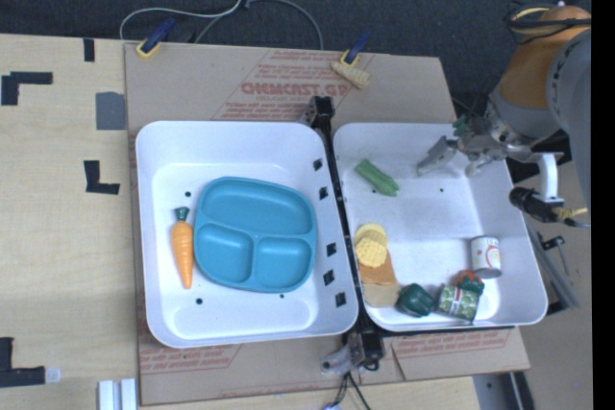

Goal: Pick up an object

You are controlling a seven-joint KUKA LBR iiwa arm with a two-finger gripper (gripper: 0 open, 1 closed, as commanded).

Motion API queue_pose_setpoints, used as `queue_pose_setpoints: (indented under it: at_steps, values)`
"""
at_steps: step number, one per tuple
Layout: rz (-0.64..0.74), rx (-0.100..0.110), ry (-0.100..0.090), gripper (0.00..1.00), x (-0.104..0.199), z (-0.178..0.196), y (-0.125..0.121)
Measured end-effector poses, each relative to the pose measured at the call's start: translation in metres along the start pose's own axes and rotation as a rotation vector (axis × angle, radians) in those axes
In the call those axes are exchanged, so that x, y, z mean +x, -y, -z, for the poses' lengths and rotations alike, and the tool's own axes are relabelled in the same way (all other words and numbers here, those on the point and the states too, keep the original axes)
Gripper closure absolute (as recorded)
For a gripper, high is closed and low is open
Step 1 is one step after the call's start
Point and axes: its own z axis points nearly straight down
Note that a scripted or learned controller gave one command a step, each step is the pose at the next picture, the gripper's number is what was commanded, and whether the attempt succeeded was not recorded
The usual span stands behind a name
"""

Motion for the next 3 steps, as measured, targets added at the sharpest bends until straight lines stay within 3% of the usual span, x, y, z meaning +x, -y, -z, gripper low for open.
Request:
queue_pose_setpoints:
  at_steps: [1, 2, 3]
  values:
    - [-0.003, 0.001, 0.002, 0.00, 0.047, -0.035, 0.102]
    - [0.004, -0.002, 0.002, 0.00, 0.096, -0.034, 0.027]
    - [0.001, 0.001, 0.000, 0.00, 0.115, -0.035, -0.006]
